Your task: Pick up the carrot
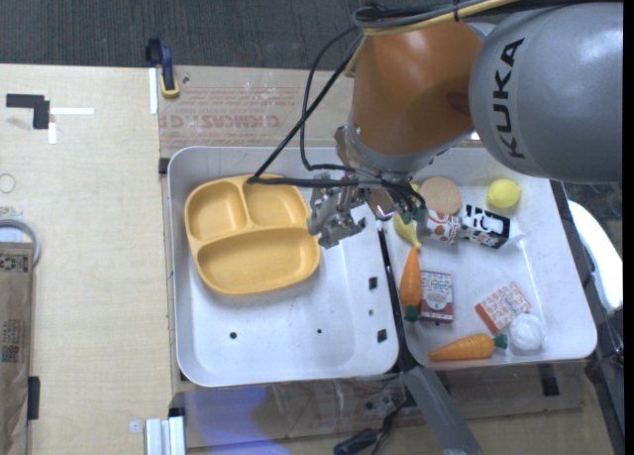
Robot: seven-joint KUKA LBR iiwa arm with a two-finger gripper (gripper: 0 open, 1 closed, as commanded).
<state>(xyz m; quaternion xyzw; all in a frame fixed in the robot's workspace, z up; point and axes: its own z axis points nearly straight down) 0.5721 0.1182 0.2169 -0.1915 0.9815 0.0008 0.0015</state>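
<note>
An orange carrot (463, 348) with a green stub lies along the front edge of the right bin (570, 275). A second orange, carrot-shaped piece (410, 278) lies upright against that bin's left wall. My gripper (335, 215) hangs under the orange wrist band over the right part of the left bin (287, 344). It sits beside the yellow plate's right edge, well to the left of and behind both orange pieces. I see nothing in it.
A yellow divided plate (253, 235) fills the left bin's back left. The right bin also holds a lemon (503, 193), a tan disc (440, 193), a black-and-white carton (477, 227), a small red box (437, 296), an orange packet (502, 304) and a white ball (525, 332).
</note>
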